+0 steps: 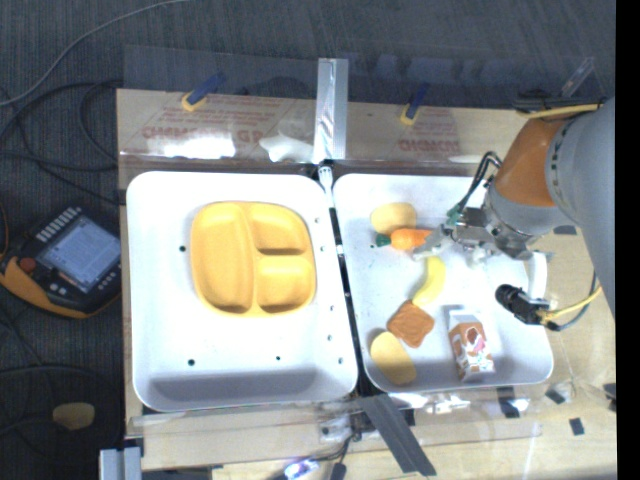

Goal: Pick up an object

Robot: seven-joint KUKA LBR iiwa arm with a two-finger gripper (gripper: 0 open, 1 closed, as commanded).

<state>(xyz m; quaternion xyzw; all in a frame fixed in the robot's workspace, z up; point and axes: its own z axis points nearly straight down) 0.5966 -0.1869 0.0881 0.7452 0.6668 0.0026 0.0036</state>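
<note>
A: What did you see, largest first?

B: You had the arm (560, 173) in from three o'clock over the right bin (520, 368), and a yellow tray (252, 256) in the left bin (160, 348).

A: And the gripper (470, 230)?

B: Its fingers I couldn't make out. At its nine o'clock lay the carrot (408, 238); the banana (432, 280) was at seven; the carton (469, 343) and cracker (410, 324) sat toward six.

Both bins (240, 383) look like smooth, faintly glossy white plastic. The yellow tray (253, 256) is matt plastic. The worktop (150, 118) looks like bare wood; the floor (60, 28) is rough grey carpet.
</note>
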